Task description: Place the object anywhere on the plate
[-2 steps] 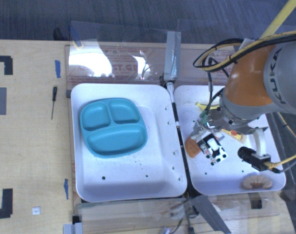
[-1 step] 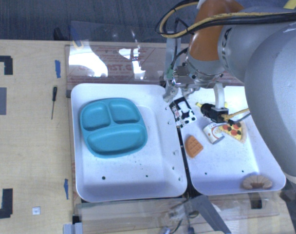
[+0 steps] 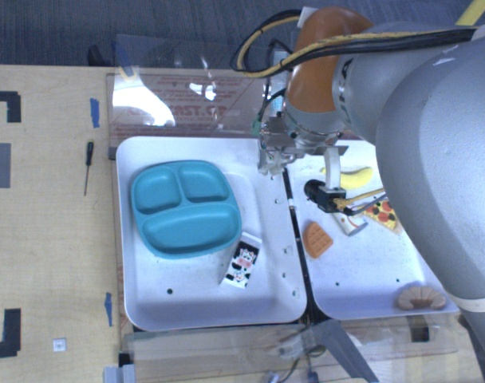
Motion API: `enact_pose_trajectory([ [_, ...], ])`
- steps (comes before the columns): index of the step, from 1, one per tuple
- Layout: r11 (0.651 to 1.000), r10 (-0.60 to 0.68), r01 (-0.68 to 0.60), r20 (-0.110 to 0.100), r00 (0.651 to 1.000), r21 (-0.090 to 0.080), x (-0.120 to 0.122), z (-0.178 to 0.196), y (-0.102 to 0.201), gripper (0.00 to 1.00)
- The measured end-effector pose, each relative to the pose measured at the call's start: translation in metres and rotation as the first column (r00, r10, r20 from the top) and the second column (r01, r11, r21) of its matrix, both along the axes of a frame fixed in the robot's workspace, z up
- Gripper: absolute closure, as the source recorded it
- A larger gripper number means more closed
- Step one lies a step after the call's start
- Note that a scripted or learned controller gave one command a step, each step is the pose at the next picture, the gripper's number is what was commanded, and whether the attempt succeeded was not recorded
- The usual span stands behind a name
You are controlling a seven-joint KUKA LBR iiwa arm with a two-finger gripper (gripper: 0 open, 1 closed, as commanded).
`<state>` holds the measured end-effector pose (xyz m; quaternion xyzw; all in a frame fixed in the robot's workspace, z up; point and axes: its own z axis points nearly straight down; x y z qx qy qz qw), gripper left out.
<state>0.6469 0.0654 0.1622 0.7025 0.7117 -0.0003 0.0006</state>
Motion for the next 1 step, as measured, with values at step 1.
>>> enact_pose_trajectory([
  [1, 0.997, 0.080, -0.080, 0.003, 0.997, 0.004, -0.0749, 0.0939, 0.0367, 1.00],
])
